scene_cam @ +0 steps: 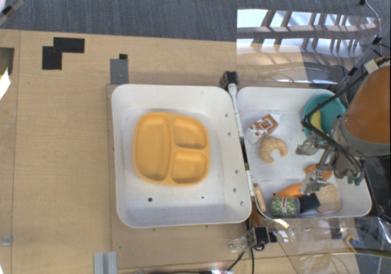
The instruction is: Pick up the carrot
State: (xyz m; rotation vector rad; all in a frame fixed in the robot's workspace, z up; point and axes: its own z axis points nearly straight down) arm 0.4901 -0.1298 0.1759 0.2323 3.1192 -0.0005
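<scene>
One wooden bench (61, 162) carrying two shallow white bins side by side. Left bin (122, 205) holds one yellow divided plate (171, 147) with three compartments, sitting a bit left of centre. Right bin (250, 98) holds the clutter. One grey arm (369, 114) with an orange band comes in from the right and covers the bin's right side, partly hiding one teal bowl (317, 111) with something yellow in it at the bin's far right corner. One gripper (321, 162) hangs low over the right-centre of that bin; jaws look spread, nothing seen between them, though the view is cluttered there. One carrot (290, 191), orange, lies near the bin's front edge, just below and left of the gripper, resting on top of one green can (285, 207) lying on its side. A dark piece sits just right of the can, touching one pale round thing (330, 198), too blurred to name. One second small orange bit (317, 170) shows right under the jaws, cannot tell what it is. One croissant (273, 148) mid-bin, one small red-and-white box (264, 126) just above it, touching or nearly so. Cables (256, 242) trail off the front of the bench.
</scene>
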